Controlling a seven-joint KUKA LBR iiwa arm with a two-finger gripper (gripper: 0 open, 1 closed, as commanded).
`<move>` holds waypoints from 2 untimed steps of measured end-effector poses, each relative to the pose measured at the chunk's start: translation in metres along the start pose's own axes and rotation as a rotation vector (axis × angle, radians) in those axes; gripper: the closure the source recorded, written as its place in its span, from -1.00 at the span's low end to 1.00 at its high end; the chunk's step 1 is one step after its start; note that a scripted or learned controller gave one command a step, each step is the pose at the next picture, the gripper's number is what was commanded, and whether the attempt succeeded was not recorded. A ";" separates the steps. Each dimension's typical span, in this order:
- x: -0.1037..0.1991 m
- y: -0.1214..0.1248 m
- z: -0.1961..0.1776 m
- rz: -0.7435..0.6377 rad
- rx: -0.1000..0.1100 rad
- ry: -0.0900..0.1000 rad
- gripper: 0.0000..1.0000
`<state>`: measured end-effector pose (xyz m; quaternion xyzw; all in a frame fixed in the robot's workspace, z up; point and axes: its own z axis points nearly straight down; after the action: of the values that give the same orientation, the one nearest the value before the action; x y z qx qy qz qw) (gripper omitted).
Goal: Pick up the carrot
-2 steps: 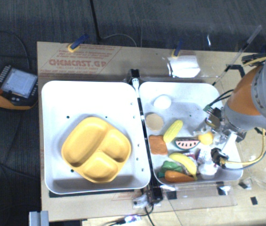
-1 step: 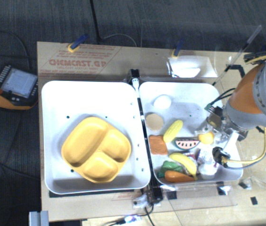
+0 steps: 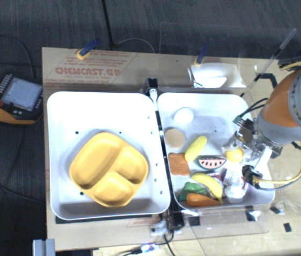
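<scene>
The carrot point(image 3: 203, 200) lies on its side along the near wall of the right bin point(image 3: 209, 108), crowded by a banana point(image 3: 208, 183) on its far side and a green piece point(image 3: 192, 187) just beside it, so a clean approach looks tight. The pincer point(image 3: 246, 145) hangs over the bin's right part, near a lemon point(image 3: 235, 154) and a watermelon slice point(image 3: 212, 162), apart from the carrot. Whether it is wide or narrow cannot be told. It slants leftward because the arm reaches in from the right. The left bin point(image 3: 65, 111) holds a yellow divided plate point(image 3: 109, 168)
</scene>
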<state>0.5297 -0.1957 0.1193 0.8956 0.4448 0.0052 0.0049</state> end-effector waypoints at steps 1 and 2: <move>0.076 -0.002 0.009 0.056 0.016 -0.006 1.00; 0.075 -0.001 0.009 0.058 0.016 -0.007 -1.00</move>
<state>0.5744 -0.1350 0.1108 0.9081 0.4188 -0.0013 -0.0007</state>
